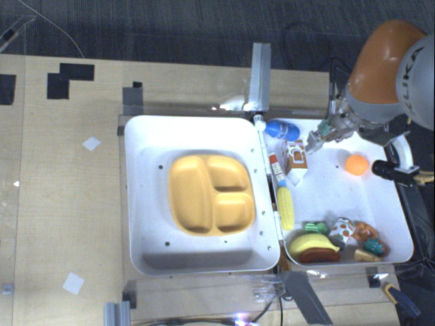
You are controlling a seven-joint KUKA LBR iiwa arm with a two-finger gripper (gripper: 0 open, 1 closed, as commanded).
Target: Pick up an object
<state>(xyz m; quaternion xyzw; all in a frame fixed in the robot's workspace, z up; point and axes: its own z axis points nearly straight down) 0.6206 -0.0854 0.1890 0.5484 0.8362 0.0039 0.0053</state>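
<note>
Two shallow white bins are sitting side by side on a pale wooden surface [61, 202], seen from above at a slant; the left bin [146, 250] is holding one yellow divided tray [209, 193] with three compartments, lying flat near its middle; the right bin [397, 223] is holding a scatter of small toy foods and packets. One grey arm with an orange band [384, 60] is reaching in from the right, and its tool [319, 136] is hanging low over the far left part of the right bin, just beside one small brown-and-white carton [295, 159]; whether the tool is open or closed cannot be told, and nothing is visibly sitting between its tips. One blue bottle [282, 129] is lying at the bin's far corner, beside the carton; one orange ball [357, 164] is resting alone toward the right wall; one yellow corn cob [286, 208] is lying along the left wall; one yellow banana [312, 241] is lying in the near left corner on something dark red; a cluster of small mixed pieces, too jumbled to count, is lying in the near right corner.
</note>
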